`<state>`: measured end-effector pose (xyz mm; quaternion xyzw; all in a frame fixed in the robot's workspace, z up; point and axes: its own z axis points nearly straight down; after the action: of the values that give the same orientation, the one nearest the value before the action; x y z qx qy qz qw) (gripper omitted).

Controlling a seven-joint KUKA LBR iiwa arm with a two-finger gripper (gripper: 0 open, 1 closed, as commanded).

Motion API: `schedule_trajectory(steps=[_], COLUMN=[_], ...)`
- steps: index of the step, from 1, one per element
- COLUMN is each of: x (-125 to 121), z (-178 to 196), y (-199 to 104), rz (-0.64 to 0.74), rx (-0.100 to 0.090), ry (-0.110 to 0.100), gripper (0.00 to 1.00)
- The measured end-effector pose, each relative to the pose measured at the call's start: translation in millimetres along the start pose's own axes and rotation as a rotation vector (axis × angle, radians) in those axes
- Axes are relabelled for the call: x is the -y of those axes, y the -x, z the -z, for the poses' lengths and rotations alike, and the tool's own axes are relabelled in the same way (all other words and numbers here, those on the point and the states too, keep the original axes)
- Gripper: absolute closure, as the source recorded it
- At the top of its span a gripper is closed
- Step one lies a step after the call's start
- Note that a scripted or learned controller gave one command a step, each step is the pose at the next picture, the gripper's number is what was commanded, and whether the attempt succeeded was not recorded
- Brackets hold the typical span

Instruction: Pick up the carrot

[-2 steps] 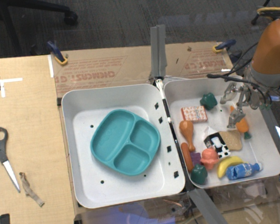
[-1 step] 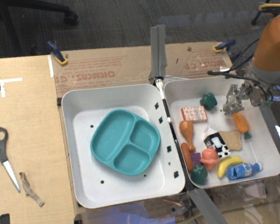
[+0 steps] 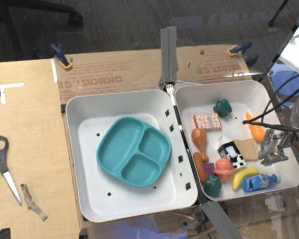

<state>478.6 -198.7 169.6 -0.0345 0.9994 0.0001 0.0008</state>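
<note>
The carrot (image 3: 256,130) is lying in the right bin (image 3: 283,179), near its right wall, w/ a black cable crossing over it. Just below the carrot, the gripper (image 3: 273,148) is sitting low over the bin's right side — metal fingers pointing left toward a tan cracker (image 3: 246,149), not touching the carrot. Can't tell if it's released or clenched; nothing is showing between the fingers.

Rel. to the carrot: a green pepper (image 3: 222,106) is sitting up and to the left, a red-and-white box (image 3: 207,121) to the left, a drumstick (image 3: 199,139) further left. A black-and-white die (image 3: 232,154) is lying left of the cracker. Below the carrot — a banana (image 3: 244,175) and a blue bottle (image 3: 259,182) are resting near the bin's front wall.

Well to the left of the carrot, the left bin (image 3: 89,202) is holding a teal plate (image 3: 134,151). Scissors (image 3: 1,161) are lying on the bench far left.
</note>
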Motion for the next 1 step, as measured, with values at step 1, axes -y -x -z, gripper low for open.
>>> schedule_trajectory(steps=[1], x=[24.9], z=[147.6], y=[27.4], rz=[-0.144], rx=[0.000], ry=[0.000], gripper=[1.00])
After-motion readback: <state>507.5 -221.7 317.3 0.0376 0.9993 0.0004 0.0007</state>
